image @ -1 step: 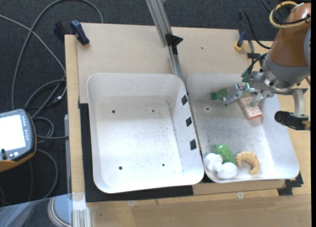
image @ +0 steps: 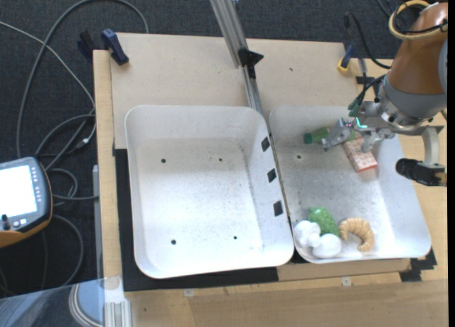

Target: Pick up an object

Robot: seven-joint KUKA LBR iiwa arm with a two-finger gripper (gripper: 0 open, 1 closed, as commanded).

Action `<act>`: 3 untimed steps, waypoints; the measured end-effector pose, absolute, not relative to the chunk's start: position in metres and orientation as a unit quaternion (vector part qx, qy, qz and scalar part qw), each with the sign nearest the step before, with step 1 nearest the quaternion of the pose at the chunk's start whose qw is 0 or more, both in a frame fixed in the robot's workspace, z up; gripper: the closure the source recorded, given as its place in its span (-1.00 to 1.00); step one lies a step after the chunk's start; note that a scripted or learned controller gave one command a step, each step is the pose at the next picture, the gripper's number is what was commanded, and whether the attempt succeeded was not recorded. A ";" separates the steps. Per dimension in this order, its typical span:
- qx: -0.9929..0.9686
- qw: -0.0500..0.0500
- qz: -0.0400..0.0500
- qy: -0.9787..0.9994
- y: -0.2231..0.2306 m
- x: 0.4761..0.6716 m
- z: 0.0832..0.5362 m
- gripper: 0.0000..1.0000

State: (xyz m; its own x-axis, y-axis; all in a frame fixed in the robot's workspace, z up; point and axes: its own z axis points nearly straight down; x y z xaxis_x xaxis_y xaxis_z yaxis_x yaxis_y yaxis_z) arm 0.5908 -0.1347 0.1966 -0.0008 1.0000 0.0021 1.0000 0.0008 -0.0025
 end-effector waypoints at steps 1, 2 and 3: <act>-0.707 0.004 0.002 -0.707 -0.137 0.588 0.134 -1.00; -0.707 0.003 0.002 -0.707 -0.136 0.587 0.090 -1.00; -0.707 0.000 -0.001 -0.707 -0.136 0.589 0.104 1.00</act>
